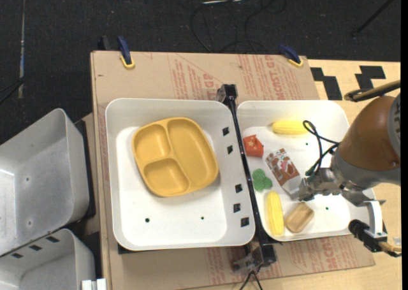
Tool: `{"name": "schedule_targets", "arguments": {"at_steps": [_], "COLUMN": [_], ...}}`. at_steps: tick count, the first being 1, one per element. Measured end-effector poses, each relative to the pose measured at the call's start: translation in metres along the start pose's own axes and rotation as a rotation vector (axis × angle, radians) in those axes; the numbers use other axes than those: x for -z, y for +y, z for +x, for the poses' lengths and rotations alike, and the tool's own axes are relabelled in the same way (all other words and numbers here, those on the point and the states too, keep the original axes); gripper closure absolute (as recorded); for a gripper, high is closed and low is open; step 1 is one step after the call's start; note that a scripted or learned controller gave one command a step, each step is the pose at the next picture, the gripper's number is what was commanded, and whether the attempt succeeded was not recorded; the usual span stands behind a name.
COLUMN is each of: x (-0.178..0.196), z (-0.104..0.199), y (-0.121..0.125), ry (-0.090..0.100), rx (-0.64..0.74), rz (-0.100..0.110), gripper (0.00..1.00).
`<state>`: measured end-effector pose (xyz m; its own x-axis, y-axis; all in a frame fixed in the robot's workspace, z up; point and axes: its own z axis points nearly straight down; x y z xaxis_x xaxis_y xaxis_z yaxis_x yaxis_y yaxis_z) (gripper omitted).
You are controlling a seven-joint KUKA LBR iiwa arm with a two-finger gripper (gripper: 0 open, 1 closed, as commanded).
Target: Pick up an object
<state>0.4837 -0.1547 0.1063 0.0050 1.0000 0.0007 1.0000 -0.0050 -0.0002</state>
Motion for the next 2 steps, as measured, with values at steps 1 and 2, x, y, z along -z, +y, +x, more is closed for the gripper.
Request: {"name": "schedule_targets", "arguments": {"at_steps": [1,2], "x": [0.052,0.114], "z": [-0.009,-0.015], "y": [-0.005,-0.004], "ry": [-0.002,-0.004], "rx": [0.001,0.008], "rz": [-0.004,-0.007], "gripper": [1.00,1.00]}}
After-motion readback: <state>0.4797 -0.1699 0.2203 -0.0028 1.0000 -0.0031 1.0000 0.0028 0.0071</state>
